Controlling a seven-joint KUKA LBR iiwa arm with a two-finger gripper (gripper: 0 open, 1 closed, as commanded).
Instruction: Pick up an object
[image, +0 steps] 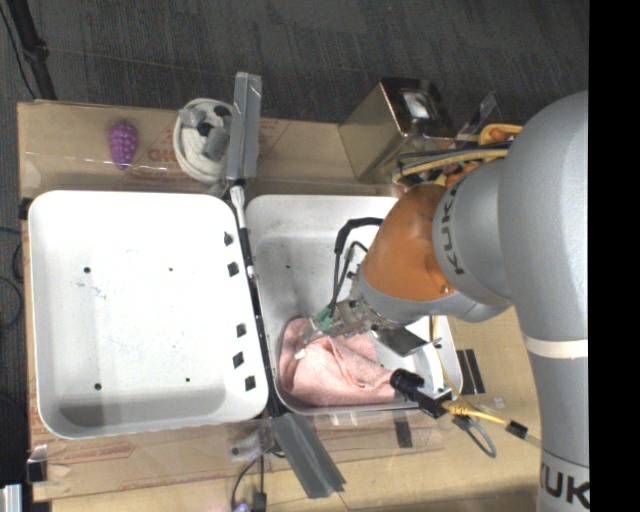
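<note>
— So where is the thing to pick up?
— A pink cloth (335, 368) lies bunched in the right bin (290, 235), by its near wall.
— Why is the arm (470, 250) bent so low?
— To put the gripper (340, 320) right on the cloth's top edge.
— Is it squeezing the cloth?
— Nobody can tell; the wrist hides that.
— And the left bin (130, 300)?
— Nothing to grab there.

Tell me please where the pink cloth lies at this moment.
The pink cloth lies in the right bin, at its near edge by the divider between the bins, directly under the tool.
</note>
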